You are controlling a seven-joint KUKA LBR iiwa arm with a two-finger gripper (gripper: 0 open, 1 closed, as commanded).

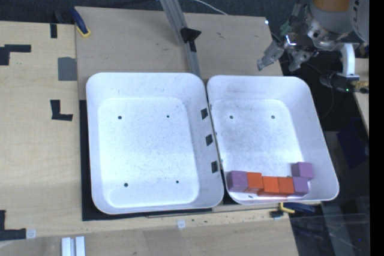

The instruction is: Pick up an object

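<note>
We see the tool, its open fingers holding nothing, above the right bin's far rim; next we must descend toward the purple and orange blocks along its near wall.

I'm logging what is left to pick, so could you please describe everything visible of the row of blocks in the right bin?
The row of blocks lies along the near wall of the right bin, toward its near right corner. It looks like purple blocks at both ends with orange ones between, and one more purple block stands just behind the right end. They sit packed together, touching, matte and hard-edged. How many there are is hard to tell.
</note>
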